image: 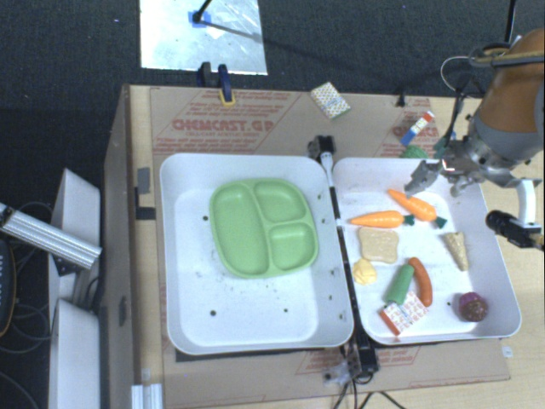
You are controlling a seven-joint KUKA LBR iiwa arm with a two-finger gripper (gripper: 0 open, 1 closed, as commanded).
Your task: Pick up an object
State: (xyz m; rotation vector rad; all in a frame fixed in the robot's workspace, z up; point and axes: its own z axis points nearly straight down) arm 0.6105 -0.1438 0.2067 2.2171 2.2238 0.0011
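My gripper (441, 177) hangs over the far edge of the right bin (502, 290), its fingers spread open with nothing between them. Just in front of it lie two orange carrots (412, 204) (377, 220). Further forward in the same bin are a bread slice (379, 244), a small yellow piece (364, 273), a green cucumber (398, 285), a red sausage (422, 281), a red and white packet (404, 315), a tan wedge (458, 250) and a dark purple fruit (473, 307).
The left bin (192, 305) holds a green divided plate (262, 227). On the cardboard behind the bins lie a small patterned box (329, 100) and a red, blue and green toy (414, 131). The arm (511, 100) comes in from the right.
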